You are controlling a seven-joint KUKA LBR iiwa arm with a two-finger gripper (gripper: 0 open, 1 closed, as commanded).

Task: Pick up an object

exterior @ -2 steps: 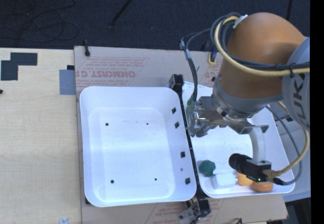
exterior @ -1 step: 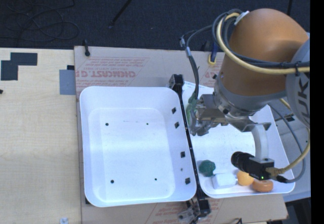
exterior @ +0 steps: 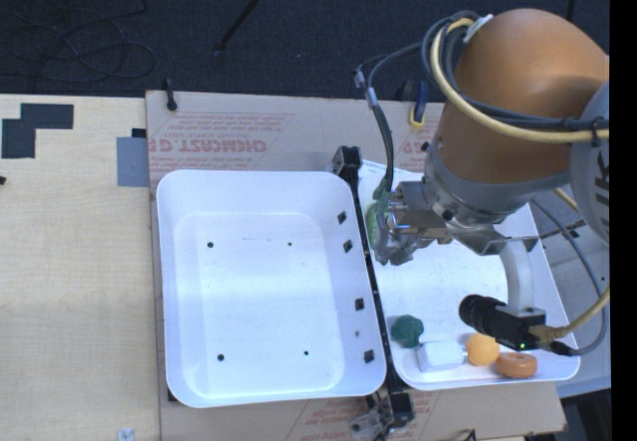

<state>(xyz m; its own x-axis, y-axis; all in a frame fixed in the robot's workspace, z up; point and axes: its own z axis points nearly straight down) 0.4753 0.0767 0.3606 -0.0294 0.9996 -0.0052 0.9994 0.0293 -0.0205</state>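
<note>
Sitting on printed cardboard (exterior: 249,130) whose upside-down lettering reads "CHEMCAST", the left white plastic bin (exterior: 179,230) adjoins the right white bin (exterior: 438,275), where the gripper (exterior: 396,230) hovers above a dark green ball (exterior: 406,330), white block (exterior: 439,355), yellow-orange ball (exterior: 482,349) and orange ring (exterior: 516,364).

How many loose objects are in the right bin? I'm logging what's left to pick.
4 visible, all near its front edge: green ball, white block, yellow ball, orange ring. The arm may hide others.

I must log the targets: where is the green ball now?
The green ball lies in the right bin, near its front edge beside the divider, just left of a white block.
</note>
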